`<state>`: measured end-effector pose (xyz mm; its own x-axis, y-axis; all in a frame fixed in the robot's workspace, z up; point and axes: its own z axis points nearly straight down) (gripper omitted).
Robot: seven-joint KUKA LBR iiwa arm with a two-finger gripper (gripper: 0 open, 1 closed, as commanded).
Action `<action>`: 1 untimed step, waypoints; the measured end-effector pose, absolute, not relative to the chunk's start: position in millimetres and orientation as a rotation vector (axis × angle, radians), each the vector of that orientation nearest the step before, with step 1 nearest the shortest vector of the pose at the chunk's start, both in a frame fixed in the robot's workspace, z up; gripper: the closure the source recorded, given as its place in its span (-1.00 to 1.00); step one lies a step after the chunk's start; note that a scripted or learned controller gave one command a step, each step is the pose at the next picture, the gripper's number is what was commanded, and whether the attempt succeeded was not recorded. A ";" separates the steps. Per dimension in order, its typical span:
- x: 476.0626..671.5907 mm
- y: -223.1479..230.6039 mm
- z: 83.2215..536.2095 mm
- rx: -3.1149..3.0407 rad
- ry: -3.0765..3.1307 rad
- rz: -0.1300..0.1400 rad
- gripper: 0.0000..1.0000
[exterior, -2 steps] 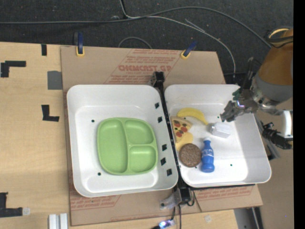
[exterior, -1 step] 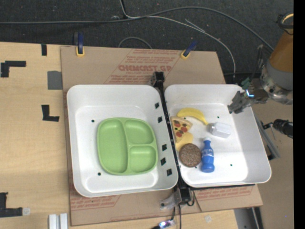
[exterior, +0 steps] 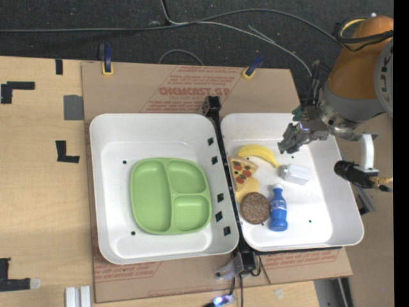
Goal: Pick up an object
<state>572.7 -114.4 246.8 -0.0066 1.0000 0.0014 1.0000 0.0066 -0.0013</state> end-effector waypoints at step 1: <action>572.5 -65.7 234.2 -2.213 -2.226 0.001 1.00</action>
